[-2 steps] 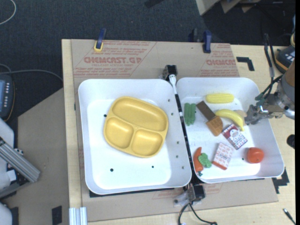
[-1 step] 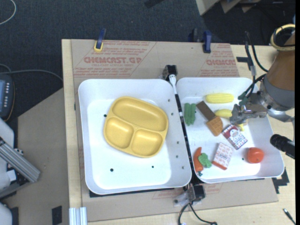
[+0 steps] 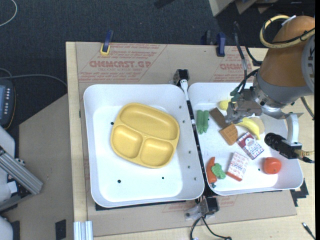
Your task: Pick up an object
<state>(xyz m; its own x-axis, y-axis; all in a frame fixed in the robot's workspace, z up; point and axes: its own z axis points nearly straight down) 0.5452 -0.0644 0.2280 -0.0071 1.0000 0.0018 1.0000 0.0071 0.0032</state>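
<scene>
Here claw (image 3: 240, 110) low over banana (image 3: 251, 126), right bin (image 3: 290, 181); opening not discernible.

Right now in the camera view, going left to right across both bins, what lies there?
Yellow divided tray → green toy → carrot toy → waffle cracker → small red-and-white packet → tomato.
</scene>
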